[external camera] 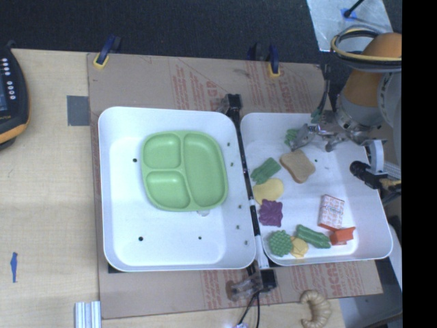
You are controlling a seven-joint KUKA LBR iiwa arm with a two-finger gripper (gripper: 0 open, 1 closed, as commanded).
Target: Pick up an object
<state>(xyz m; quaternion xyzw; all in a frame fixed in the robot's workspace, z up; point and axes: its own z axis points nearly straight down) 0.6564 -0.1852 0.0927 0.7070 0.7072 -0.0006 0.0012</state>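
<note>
Clearly the arm is low over the right bin (382,248), its claw (315,134) at about one o'clock in that bin, just beside a small dark green piece (294,137) near the top wall. Whether the claw is apart or together I cannot tell; nothing visibly sits in it. The green piece seems the likeliest target, with the tan bread slice (298,165) just below it at five o'clock. To do this well, the claw should centre squarely over one item, straddle its narrow side, and press down to the bin floor before closing. Crowding the wall risks a glancing grip. The left bin (123,238) holds a green divided plate (185,170).
</note>
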